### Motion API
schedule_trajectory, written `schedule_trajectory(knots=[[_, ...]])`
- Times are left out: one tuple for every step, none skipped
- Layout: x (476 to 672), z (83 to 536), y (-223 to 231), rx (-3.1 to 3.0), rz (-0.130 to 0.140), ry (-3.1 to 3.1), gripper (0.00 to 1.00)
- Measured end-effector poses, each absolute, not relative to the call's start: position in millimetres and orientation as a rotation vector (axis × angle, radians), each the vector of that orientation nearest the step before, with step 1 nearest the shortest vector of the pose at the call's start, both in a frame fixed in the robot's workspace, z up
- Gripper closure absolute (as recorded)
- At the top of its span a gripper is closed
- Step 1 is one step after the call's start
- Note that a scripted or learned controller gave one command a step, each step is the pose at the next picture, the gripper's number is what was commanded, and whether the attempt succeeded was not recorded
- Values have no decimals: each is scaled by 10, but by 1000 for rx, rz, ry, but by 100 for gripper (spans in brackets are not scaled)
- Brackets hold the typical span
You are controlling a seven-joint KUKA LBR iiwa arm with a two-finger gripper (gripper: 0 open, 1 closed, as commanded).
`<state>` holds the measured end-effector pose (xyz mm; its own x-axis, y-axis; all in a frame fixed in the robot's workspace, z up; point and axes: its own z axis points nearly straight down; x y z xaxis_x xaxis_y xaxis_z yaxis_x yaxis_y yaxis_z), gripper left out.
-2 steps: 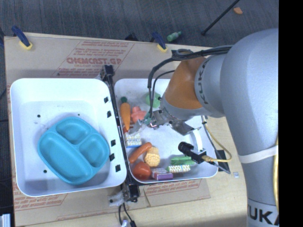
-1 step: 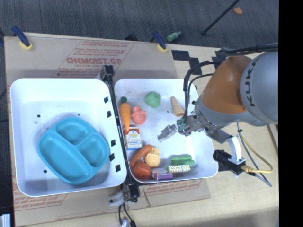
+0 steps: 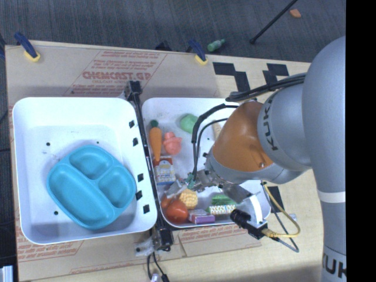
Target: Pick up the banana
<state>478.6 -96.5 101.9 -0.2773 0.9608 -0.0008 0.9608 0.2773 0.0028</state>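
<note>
The grey arm with its orange band (image 3: 241,143) reaches down into the right bin (image 3: 161,107) and covers most of that bin's right half. My gripper (image 3: 195,182) is low over the bin's front middle, pointing left, largely hidden under the wrist. Just below it lies a small yellow bumpy item (image 3: 188,199); I cannot tell whether it is the banana. A red tomato-like piece (image 3: 175,210) touches the yellow item on its left.
The right bin also holds an orange carrot (image 3: 155,143), a pink piece (image 3: 171,143), a green piece (image 3: 188,123), a small carton (image 3: 164,173) and purple (image 3: 202,218) and green (image 3: 222,209) packets. A blue divided plate (image 3: 91,185) lies in the left bin (image 3: 35,122).
</note>
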Motion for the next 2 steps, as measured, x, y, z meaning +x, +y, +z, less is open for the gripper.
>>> schedule_trajectory(knots=[[4766,1917,-204,1898,-1,2507,0],[4772,2014,-208,1893,-3,2511,100]])
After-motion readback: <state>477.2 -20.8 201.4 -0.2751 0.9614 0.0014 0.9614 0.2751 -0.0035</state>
